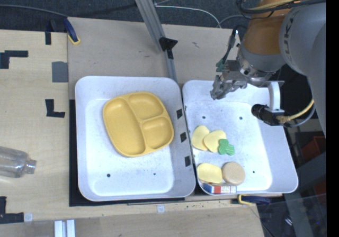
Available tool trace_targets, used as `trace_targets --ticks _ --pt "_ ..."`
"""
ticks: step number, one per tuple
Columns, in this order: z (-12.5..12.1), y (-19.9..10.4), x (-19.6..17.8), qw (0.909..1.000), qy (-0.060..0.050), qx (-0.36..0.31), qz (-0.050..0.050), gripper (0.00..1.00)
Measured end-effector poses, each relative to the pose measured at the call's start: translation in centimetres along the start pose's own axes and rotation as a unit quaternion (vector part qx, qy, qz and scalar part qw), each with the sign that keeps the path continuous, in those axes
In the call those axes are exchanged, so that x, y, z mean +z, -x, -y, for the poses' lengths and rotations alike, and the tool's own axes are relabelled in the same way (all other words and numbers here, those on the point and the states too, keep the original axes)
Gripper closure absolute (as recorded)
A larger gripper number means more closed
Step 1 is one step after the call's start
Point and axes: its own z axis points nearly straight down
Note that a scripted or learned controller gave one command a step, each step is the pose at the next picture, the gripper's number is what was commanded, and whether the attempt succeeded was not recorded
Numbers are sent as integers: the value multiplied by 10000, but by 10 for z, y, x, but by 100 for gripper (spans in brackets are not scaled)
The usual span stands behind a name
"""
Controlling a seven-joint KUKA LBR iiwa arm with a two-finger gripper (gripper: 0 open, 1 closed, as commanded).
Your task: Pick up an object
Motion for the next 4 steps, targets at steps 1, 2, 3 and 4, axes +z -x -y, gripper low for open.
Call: trace_targets --ticks 1,2,3,4 --pt "1 -27 45 10000 -4 -5 -7 100" --pt "10 -61 42 10000 7 -15 -12 100" --pt "11 -101 42 10000 13 -23 -14 100" --pt "15 -62 42 10000 11 17 0 100"
